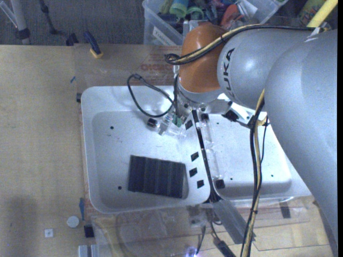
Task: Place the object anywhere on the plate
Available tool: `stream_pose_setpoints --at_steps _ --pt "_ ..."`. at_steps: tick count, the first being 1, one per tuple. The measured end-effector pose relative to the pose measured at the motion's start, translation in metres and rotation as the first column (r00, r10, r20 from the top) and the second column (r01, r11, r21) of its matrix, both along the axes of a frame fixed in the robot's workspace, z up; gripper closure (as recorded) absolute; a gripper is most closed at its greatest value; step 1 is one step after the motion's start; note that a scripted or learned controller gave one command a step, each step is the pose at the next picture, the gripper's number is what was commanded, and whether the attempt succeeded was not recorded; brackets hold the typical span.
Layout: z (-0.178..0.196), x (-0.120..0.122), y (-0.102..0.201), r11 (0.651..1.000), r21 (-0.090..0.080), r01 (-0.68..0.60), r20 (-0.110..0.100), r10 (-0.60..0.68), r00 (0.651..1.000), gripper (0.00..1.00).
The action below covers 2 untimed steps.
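A dark, ribbed rectangular plate (156, 176) lies flat in the front part of the left white bin (99, 143). My gripper (171, 124) hangs low over the back right of that bin, just beyond the plate's far edge, under the orange wrist band (201, 58). A black cable (140, 98) loops out to its left. Its tip looks pale and translucent against the white floor. I cannot make out any object in it or loose in the bin.
The grey arm covers most of the right bin (268, 181). Black marks run down the divider (202, 154) between the bins. A clear tub of colourful items (214, 4) stands behind. A blue clamp (95, 50) lies on the bench at the back left.
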<state>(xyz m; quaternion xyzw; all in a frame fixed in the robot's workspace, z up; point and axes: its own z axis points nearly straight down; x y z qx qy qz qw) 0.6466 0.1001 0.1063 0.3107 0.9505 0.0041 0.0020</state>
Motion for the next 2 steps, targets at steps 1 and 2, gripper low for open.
stream_pose_setpoints --at_steps 1,2 --pt "0.012 0.012 0.054 0.928 -0.006 -0.374 0.001 0.374 0.928 1.0" --pt "0.067 0.014 0.101 0.729 -0.008 -0.685 0.002 0.685 0.729 1.0"
